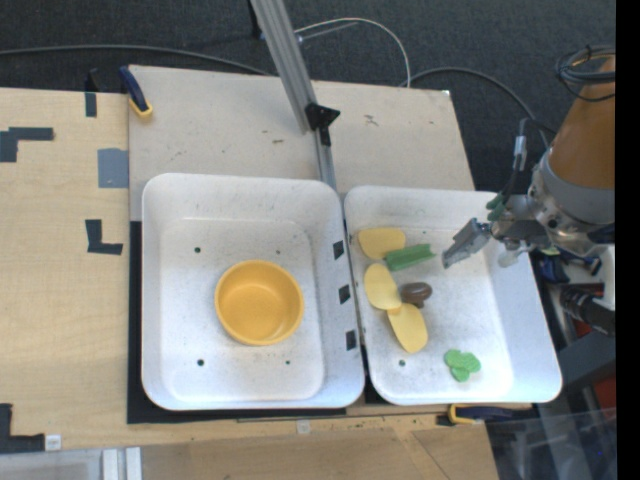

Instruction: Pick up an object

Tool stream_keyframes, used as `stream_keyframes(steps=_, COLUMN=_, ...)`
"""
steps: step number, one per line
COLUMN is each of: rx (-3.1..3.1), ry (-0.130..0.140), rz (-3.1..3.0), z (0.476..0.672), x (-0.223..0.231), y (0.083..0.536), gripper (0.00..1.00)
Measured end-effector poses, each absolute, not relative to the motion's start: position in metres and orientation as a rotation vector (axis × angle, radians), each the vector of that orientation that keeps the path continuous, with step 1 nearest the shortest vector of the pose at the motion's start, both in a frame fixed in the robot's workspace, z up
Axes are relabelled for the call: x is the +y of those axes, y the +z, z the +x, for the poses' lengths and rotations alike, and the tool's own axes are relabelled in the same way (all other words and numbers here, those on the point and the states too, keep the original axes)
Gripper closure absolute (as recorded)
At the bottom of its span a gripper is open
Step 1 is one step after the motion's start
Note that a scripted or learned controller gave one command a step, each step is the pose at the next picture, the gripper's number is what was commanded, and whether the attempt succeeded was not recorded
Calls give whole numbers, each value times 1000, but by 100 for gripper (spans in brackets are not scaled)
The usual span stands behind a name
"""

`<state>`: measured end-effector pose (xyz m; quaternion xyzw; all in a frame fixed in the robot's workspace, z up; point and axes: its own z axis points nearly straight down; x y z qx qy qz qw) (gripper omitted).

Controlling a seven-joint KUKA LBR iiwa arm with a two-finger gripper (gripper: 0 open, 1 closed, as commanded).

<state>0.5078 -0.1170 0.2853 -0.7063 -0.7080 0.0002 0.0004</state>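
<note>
Green oblong plastic block [408, 258] lies in the right white bin [520, 318], touching the yellow pieces [383, 243]; grey jaws [462, 245] hover just beside it, spread wide, gripping nothing; looks light, rigid, maybe slick, so pinch across its narrow sides

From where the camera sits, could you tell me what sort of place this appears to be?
Most likely a robotics lab bench set up for grasping trials. A robot arm reaches over two shallow white bins, the right one holding small toy-like pieces such as a green block, and loose cables trail across the dark floor.
</note>
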Motion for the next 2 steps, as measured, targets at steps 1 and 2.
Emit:
stream_keyframes(steps=1, rx=-2223, ry=1, rz=-2218, z=508, x=-117, y=285, gripper=0)
stream_keyframes(steps=2, rx=-2218, ry=7, rz=-2216, z=500, x=-115, y=224, gripper=0)
